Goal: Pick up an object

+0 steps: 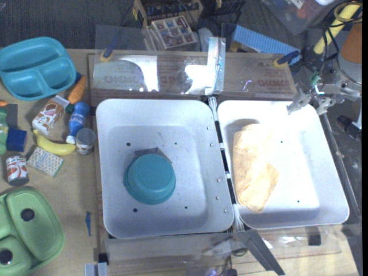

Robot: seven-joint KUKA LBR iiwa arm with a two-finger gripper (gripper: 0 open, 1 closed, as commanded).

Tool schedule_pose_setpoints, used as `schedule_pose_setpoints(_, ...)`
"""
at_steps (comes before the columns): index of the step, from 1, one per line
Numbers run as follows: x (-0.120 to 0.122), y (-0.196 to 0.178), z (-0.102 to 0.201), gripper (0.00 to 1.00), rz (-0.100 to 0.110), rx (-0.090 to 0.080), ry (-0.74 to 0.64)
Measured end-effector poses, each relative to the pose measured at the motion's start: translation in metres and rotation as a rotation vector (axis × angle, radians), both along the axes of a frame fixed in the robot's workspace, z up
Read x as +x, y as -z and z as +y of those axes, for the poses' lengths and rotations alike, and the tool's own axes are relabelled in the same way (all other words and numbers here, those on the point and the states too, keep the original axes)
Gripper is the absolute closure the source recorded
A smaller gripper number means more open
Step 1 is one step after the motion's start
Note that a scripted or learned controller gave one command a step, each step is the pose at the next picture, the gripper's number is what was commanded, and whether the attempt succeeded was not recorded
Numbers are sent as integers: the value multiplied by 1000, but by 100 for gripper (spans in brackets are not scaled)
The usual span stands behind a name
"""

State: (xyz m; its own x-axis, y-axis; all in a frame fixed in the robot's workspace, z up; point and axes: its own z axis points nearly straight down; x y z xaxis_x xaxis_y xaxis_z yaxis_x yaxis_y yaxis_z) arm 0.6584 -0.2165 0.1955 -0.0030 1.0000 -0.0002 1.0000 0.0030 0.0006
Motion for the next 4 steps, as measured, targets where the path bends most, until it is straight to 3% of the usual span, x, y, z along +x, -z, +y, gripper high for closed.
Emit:
schedule_pose_setpoints(1, -15, 98, 65, 0, -2, -1, 52)
schedule_pose_setpoints(2, -9, 48, 16, 0, -3, -2, 18)
schedule_pose_setpoints(3, -76, 91, 42, 0, 0, 0, -101)
schedule_pose_setpoints(4, -22, 107, 102, 0, -8, -2, -118)
